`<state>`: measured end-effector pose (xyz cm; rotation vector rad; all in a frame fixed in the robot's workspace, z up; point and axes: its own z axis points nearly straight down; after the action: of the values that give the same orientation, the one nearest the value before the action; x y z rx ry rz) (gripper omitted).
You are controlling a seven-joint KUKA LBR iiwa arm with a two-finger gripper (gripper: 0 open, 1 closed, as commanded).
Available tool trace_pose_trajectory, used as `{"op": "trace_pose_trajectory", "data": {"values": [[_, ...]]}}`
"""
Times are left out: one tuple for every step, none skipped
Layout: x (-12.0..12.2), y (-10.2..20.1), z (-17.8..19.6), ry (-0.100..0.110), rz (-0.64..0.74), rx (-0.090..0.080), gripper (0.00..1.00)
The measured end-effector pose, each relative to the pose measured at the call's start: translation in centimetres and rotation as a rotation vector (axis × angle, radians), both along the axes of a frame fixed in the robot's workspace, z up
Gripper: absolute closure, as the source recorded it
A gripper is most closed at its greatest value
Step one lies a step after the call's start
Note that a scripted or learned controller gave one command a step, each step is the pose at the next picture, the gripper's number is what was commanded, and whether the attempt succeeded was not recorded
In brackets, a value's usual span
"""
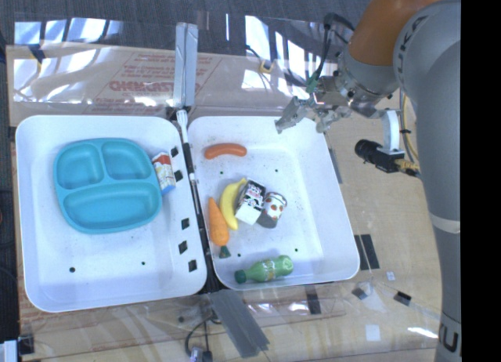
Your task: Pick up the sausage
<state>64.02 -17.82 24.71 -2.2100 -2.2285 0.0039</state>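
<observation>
Sausage [225, 150] lies near right bin's [333, 219] back edge, toward its back-left corner; gripper [305, 116], fingers spread wide, holding nothing, hovers over back-right corner, well apart.

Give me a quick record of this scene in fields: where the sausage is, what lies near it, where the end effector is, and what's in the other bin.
target: sausage, lying flat near the far edge of the right bin
nearby items: banana, carrot, two small cartons, green bottle, all nearer the camera than the sausage
end effector: above the right bin's far right corner, apart from the sausage, holding nothing
left bin: holds a blue divided plate and a small can
task status: sausage not yet picked up
</observation>
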Motion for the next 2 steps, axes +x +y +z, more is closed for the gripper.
{"op": "trace_pose_trajectory", "data": {"values": [[1.4, 3.3, -15.0, 0.001, 0.137, 0.001, 0.00], [1.7, 7.4, -15.5, 0.000, 0.146, 0.000, 0.00]]}}
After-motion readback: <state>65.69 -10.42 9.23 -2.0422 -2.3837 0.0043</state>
